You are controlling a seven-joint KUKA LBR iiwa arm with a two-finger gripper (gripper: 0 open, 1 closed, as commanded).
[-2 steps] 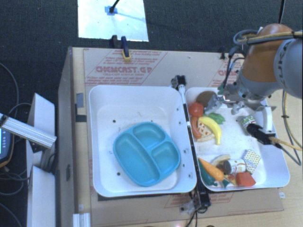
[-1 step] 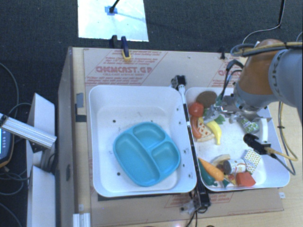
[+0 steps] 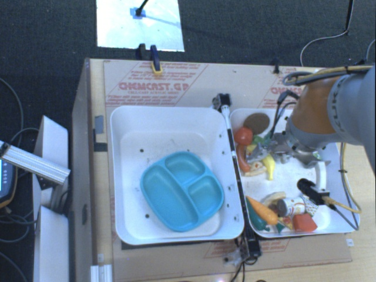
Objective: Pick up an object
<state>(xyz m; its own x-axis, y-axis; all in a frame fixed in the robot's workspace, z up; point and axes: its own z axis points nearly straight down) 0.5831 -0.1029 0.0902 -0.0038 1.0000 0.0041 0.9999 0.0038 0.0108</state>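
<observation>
**Gripper low in the right bin, among food-shaped pieces**

1. Gripper (image 3: 268, 148): sits low in the rear half of the right bin (image 3: 336, 232). It hangs below the grey arm (image 3: 355, 107) and its orange band (image 3: 311, 107), which reach in from the right. Open or closed: cannot be told. Nothing can be seen held in it.
2. Red tomato (image 3: 244, 136): just left of the gripper, close to the bin's left wall.
3. Brown round piece (image 3: 257, 122): behind the tomato, near the rear wall.
4. Yellow banana (image 3: 269, 167): on the bin floor just in front of the gripper.
5. Orange carrot (image 3: 262, 211): lies at a slant in the front left corner.
6. Red block (image 3: 304, 222): by the front wall, right of the carrot. The small pieces between the two are too small to identify.
7. Left bin (image 3: 126, 157): set edge to edge with the right bin. It holds a blue divided plate (image 3: 182, 190) with three compartments, lying flat towards the front.
8. Bench sheet (image 3: 176, 78): pale brown, printed in red "CHEMCAST G P". The smaller line beneath is too small to read. The same print repeats at the rear right, partly hidden by the arm.
9. Blue clamp (image 3: 155, 59): has a yellow tip and sits on the rear edge of the sheet.
10. White panel (image 3: 117, 22): lies on the dark floor behind the bench.
</observation>
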